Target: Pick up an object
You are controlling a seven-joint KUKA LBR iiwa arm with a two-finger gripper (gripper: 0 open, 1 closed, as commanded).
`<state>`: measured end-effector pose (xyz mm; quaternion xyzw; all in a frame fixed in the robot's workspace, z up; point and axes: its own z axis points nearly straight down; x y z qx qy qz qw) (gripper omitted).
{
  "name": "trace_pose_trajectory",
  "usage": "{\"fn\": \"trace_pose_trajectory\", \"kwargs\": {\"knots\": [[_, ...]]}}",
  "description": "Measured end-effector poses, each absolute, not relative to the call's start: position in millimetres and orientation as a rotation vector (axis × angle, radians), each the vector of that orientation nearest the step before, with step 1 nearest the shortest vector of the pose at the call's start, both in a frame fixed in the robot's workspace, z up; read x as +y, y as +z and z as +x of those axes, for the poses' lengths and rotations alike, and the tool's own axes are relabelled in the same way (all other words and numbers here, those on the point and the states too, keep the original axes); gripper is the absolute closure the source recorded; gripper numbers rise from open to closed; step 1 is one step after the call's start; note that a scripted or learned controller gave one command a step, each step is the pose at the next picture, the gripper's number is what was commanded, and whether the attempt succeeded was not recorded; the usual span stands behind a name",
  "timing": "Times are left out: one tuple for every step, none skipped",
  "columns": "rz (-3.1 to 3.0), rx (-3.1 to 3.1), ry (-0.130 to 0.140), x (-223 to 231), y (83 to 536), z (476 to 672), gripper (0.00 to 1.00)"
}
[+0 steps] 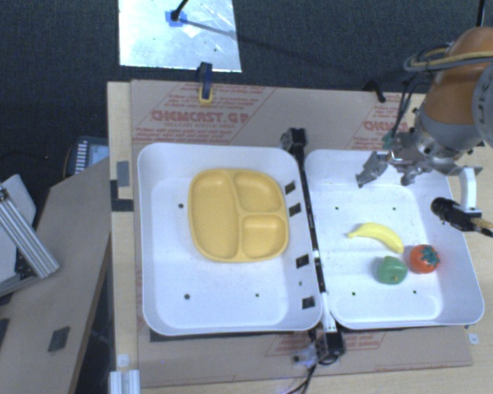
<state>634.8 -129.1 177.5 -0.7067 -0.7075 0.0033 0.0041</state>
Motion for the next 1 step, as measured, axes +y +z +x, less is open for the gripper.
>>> {"fn": "trace_pose_trajectory", "kwargs": {"knots": [[-2.219, -2.226, -0.001, -129.0, 184.5, 637.8, 0.0]]}}
